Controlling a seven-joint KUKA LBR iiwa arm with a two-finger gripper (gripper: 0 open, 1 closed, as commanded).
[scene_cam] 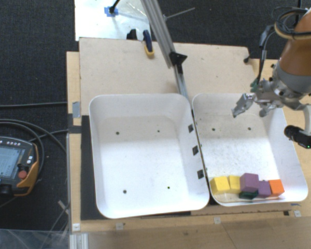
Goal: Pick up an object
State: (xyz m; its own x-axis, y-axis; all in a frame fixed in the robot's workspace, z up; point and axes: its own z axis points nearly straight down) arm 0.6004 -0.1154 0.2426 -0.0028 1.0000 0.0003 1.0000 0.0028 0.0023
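Two white bins [145, 105]; five or six small blocks [247, 184].

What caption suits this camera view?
Gripper above the right bin, far from blocks at its near edge.

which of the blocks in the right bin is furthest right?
The orange block, at the right end of the row along the right bin's near edge. The purple blocks, dark green block and yellow blocks all lie to its left.

A robotics lab: a teach pendant [10, 165] and cabled bench [124, 66] bearing white bins [101, 108].
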